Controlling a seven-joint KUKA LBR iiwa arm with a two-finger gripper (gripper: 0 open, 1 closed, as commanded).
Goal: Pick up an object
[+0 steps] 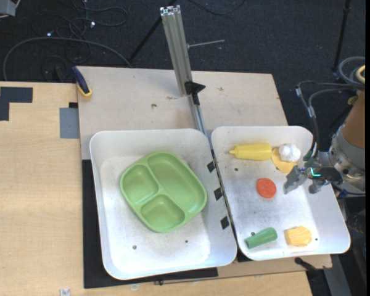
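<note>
Red disc (266, 188) lies near the middle of the right bin (333, 239), just left of the gripper (303, 180), whose fingers stand apart with nothing between them. Best to centre over the disc, descend straight, and avoid the yellow bottle (251, 152) behind it.

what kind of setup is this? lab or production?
Likely a robotics lab grasping testbed: two white bins of toy items like a green divided plate, loose cables on the floor, and a bare aluminium post.
</note>
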